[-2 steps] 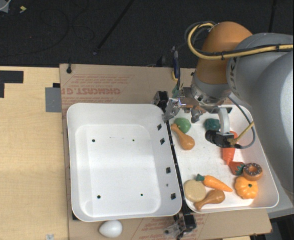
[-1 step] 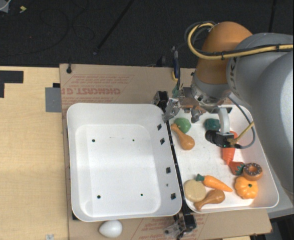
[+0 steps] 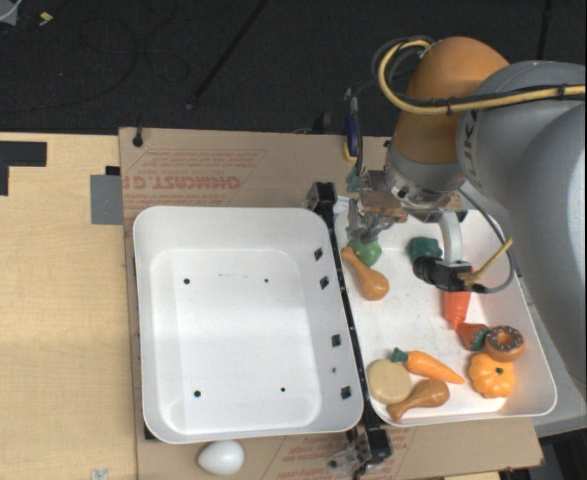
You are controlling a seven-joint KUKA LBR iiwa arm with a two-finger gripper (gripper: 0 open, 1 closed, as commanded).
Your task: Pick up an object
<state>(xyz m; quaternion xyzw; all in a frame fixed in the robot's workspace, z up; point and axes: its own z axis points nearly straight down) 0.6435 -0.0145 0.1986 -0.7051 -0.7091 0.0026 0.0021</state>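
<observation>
A: Where do we have the gripper [image 3: 369,230]?

B: Over the far left corner of the right bin [image 3: 413,318], close to the wall it shares with the left bin [image 3: 233,348]. We cannot tell whether it is open or closed, and we see nothing held in it.

A: And the nearest thing to it?

B: A small green piece [image 3: 371,253] right below it, touching a tan gourd [image 3: 365,273]. We take the gourd as the thing to pick.

A: How does it lie?

B: Flat on the bin floor, long axis on a diagonal. The narrow neck points up-left toward the dividing wall and the round bulb points down-right.

A: Further out?

B: A teal piece [image 3: 423,248] lies to the right of the gripper, and a red piece [image 3: 455,308] nearer the front. Along the front right we see a doughnut [image 3: 503,341] just above an orange pumpkin [image 3: 491,376]. A carrot [image 3: 433,366] lies with its green top to the left and its tip to the right. Below it are a cream disc [image 3: 387,380] and a second gourd [image 3: 419,397], neck toward the front left.

A: Anything outside the bins?

B: A white egg [image 3: 220,458] on the tabletop, just in front of the left bin.
</observation>
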